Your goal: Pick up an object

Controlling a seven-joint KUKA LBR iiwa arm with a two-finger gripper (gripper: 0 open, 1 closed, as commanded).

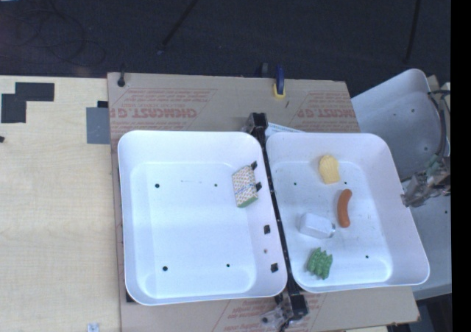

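Observation:
The left bin (184, 235) holds one thing, a small speckled beige and green block (246, 186) leaning by its right wall. In the right bin (375, 176) lie a yellow lump (329, 168) at the back, an orange-red sausage (344, 207) to its front right, a pale grey-white block (316, 225) in the middle, and a green knobbly piece (320, 263) near the front. All of them lie apart from each other, with nothing over them.
Both bins rest on a brown cardboard sheet (191, 106) on the wooden bench. A blue and yellow clamp (279, 85) stands at the sheet's back edge. A grey metal plate (401, 102) and a cable bundle (425, 187) lie right of the right bin.

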